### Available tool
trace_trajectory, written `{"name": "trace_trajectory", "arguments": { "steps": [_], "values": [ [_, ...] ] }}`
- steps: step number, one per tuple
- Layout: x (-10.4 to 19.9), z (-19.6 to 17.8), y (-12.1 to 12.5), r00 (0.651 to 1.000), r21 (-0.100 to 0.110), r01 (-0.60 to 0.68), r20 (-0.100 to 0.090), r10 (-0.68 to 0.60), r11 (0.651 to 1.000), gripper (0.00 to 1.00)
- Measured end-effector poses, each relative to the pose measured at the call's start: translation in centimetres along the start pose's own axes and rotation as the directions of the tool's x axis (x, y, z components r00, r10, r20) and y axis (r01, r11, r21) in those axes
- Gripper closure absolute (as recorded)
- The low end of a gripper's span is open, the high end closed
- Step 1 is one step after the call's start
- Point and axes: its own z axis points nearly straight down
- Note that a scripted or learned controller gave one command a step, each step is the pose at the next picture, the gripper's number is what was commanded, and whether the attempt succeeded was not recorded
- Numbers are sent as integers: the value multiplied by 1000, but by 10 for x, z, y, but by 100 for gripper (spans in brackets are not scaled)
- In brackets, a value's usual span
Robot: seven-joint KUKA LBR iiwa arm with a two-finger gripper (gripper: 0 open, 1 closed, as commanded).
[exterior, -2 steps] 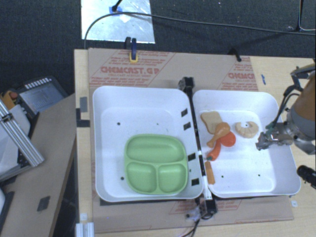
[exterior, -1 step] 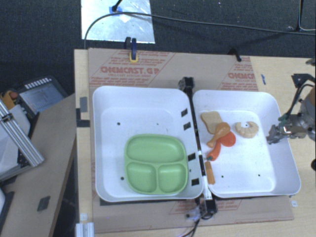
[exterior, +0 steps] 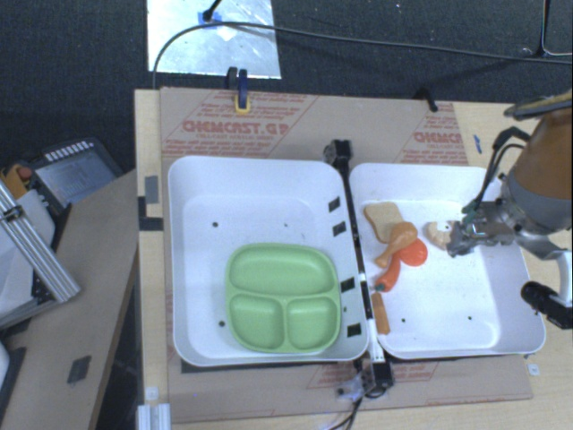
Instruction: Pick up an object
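In the right bin [exterior: 466, 330] lie several toy foods: a tan bread slice [exterior: 383, 217], an orange piece [exterior: 396, 243], a red-orange round piece [exterior: 413, 254] and a small red-orange piece [exterior: 386, 280]. A pale cream object [exterior: 437, 234] rests just right of them. My gripper [exterior: 458, 240] hangs low over the bin, right beside that cream object. An orange stick [exterior: 380, 313] lies by the bin's left wall.
The left bin [exterior: 197, 186] holds a green three-compartment plate [exterior: 282, 296]. Black clips [exterior: 340, 150] sit along the divider between the bins. The arm [exterior: 546, 186] comes in from the right edge. Cables run across the dark floor behind.
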Motion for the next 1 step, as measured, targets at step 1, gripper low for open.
{"name": "trace_trajectory", "arguments": {
  "steps": [1],
  "values": [
    [54, 9, 18, 1000, 0, 0, 0, 0, 1000, 100]
  ]
}}
